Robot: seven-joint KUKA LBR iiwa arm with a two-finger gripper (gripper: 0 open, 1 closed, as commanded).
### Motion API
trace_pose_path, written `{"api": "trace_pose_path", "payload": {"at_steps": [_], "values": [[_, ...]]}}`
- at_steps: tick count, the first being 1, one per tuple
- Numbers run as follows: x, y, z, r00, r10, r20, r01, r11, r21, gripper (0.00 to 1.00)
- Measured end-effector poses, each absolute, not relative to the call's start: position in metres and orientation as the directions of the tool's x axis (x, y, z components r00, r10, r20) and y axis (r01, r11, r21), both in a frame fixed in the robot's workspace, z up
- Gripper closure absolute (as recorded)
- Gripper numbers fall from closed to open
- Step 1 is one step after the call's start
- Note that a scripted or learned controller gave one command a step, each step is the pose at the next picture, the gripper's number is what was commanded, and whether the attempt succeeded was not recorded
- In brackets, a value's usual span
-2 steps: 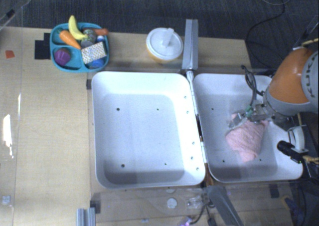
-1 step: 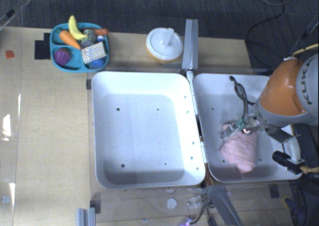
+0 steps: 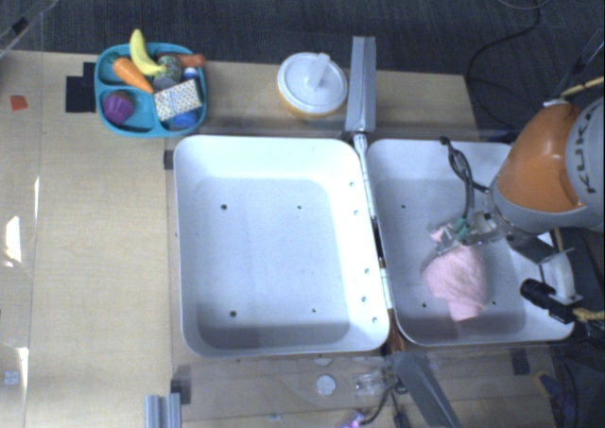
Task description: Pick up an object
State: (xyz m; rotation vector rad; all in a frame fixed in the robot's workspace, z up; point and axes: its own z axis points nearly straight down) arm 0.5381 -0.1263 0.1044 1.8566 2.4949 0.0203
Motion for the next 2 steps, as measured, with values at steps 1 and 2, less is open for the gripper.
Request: {"api": "trace_pose_path", "payload": {"at_steps": [1, 2], "values": [[0.516, -0.088, 0.124, -0.159, 0.987, -0.001, 0.987, 0.159, 0.006, 1.00], [0.568, -0.047, 0.186, -0.066, 0.998, -0.001, 0.998, 0.066, 0.007, 1.00]]}}
